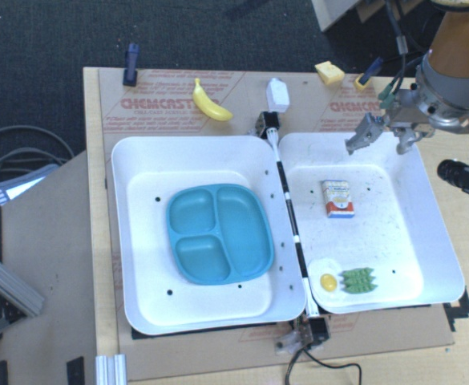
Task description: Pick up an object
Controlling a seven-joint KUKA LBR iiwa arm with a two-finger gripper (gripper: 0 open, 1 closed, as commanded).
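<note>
Small box [338, 198]: lain in right bin [426, 239], beside small plate [322, 273]
Left bin [138, 175]: blue divided plate [218, 233] held
Gripper [385, 135]: fingers spread apart, nothing held

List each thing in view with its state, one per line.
gripper: open, holding nothing, above the right bin's far edge
blue divided plate: lying flat in the left bin
small carton: lying flat in the right bin
small white plate: at the right bin's near corner, bearing toy food
banana: on the bench, outside the bins
</note>
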